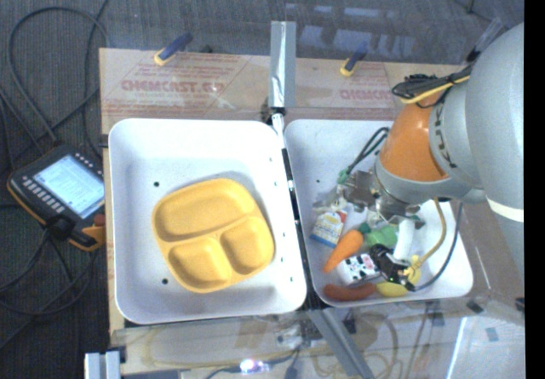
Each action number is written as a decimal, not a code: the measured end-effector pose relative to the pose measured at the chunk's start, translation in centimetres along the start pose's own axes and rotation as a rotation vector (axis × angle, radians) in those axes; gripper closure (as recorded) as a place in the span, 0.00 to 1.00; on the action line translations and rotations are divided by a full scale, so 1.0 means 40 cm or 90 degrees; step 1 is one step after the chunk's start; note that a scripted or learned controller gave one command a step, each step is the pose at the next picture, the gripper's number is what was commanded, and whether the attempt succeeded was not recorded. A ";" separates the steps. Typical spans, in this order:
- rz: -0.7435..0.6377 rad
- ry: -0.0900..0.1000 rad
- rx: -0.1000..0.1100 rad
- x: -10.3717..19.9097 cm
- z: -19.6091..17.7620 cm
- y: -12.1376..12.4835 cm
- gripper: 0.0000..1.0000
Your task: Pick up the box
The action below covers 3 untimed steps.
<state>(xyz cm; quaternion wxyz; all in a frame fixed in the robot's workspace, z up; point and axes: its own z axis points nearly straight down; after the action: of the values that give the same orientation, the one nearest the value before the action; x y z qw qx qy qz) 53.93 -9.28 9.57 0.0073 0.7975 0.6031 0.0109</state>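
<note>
Gripper (381,217) low in right bin (315,143), lower right of frame; finger state cannot tell, wrist hides it | box (328,227), probably the small carton, left of gripper beside carrot (343,249) | yellow tray (213,234) in left bin (128,198).

The arm (426,147) hangs over the right bin (324,143), just beside the box (328,228).
</note>
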 end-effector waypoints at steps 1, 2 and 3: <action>0.148 -0.010 0.018 0.010 -0.216 -0.013 0.00; 0.442 -0.015 0.018 0.061 -0.217 -0.123 0.00; 0.437 -0.008 0.014 -0.036 -0.071 -0.130 0.00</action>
<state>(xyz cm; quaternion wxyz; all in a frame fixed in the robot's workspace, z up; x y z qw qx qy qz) 48.46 -9.27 12.28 -0.0018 0.9540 0.2997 0.0011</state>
